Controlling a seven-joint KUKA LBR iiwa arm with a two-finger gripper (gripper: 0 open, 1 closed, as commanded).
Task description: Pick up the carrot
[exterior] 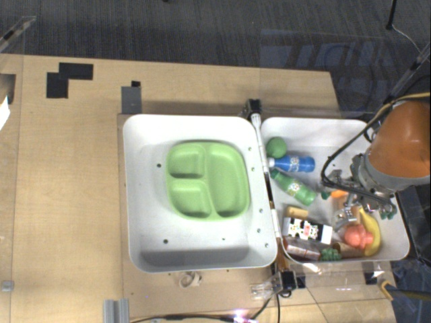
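Note:
In the right bin (316,130), a small orange piece with a green end shows at the gripper's left edge; this looks like the carrot (337,194). Most of it is hidden under the wrist. My gripper (347,210) hangs low over the right side of this bin, directly above and just in front of the carrot. The grey arm with its orange band (404,140) covers the bin's right edge. I cannot see whether anything is held.
Around the gripper lie a yellow banana (372,229), a round peach-coloured fruit (357,237), a green bottle (296,188), a blue bottle (294,163), a green ball (275,147) and a printed box (308,229). The left bin (145,247) bears a green divided tray (205,179).

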